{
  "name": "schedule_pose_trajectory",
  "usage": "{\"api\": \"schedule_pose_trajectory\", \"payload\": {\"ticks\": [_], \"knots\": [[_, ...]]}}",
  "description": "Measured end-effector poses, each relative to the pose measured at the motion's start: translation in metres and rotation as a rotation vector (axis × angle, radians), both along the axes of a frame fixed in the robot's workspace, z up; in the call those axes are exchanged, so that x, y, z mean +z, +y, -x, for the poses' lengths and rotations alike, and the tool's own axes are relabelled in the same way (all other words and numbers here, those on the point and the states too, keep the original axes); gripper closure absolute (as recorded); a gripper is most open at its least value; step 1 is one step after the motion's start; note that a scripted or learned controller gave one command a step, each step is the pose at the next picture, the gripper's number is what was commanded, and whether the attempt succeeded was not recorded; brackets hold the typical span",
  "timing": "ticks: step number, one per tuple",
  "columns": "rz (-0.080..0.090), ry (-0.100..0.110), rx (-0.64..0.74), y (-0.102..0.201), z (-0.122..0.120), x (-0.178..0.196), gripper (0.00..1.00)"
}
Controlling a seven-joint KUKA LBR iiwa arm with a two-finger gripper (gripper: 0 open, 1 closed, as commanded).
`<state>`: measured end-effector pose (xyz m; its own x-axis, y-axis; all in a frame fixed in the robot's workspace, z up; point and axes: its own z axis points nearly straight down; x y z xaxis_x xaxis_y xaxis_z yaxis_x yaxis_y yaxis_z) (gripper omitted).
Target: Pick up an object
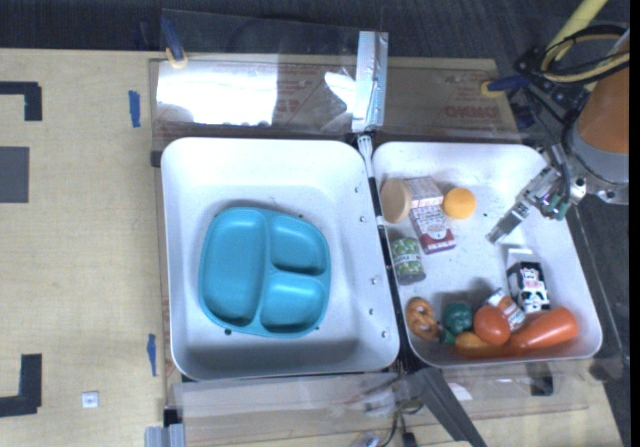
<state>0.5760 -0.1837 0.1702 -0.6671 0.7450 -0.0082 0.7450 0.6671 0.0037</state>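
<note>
On the table (80, 235) stand two shallow white bins side by side. The left bin (190, 185) holds one thing, a blue plate (265, 270) with three compartments, lying flat a little toward the front. The right bin (480, 160) holds many small things. Near its back-left part lies a tan cylinder (396, 200) on its side, touching a red and white carton (432, 225); just beside the carton, on its right, is an orange ball (459, 203). Below the cylinder, along the left wall, lies a small packet (407, 259) with green print. Along the front wall there is a pretzel (421, 316), a dark green piece (457, 317), a tomato (491, 325) and a carrot (545, 329), all close together. Above the carrot stands a black and white carton (527, 282). The writing on the cartons is too small to read. The end effector (508, 222) is over the right part of the right bin, reaching in from the right and pointing down-left; nothing is between its fingers, and I cannot tell if they are spread or closed. The orange ball lies near it on the left, apart from it, and the black and white carton lies just below it.
</note>
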Motion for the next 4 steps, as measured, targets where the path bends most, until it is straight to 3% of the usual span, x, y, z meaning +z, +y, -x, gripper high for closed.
{"api": "schedule_pose_trajectory", "payload": {"ticks": [1,2,3,4], "knots": [[-0.003,0.001,-0.087,-0.032,0.013,-0.083,0.0],[-0.012,0.003,-0.211,-0.033,0.062,-0.083,0.0],[-0.004,-0.004,-0.216,-0.037,0.061,-0.072,1.0],[-0.003,-0.008,-0.205,-0.004,0.014,0.045,1.0]]}}
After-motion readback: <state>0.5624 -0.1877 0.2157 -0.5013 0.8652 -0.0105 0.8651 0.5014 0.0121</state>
